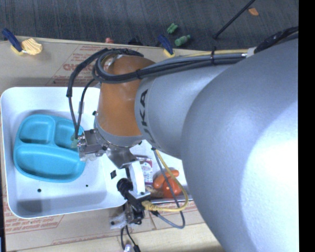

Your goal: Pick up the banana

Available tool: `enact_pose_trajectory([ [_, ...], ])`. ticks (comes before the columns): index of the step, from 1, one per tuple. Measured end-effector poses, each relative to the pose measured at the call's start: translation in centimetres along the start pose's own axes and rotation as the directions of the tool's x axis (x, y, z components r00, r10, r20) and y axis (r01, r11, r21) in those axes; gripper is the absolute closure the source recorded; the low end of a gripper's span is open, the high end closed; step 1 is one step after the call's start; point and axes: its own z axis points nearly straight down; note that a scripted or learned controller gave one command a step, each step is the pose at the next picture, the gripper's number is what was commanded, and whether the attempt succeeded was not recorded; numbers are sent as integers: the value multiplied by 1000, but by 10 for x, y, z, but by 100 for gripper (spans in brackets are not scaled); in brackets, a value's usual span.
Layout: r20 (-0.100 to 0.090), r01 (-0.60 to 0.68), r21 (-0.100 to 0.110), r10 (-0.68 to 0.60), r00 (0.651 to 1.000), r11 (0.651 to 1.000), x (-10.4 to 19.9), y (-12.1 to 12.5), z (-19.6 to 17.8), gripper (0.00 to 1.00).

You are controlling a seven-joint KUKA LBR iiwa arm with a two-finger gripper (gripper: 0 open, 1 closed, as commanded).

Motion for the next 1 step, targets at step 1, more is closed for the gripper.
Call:
enact_pose_trajectory([
  [1, -1, -155, 1, 155, 988, 988, -76, -10, 28, 100],
])
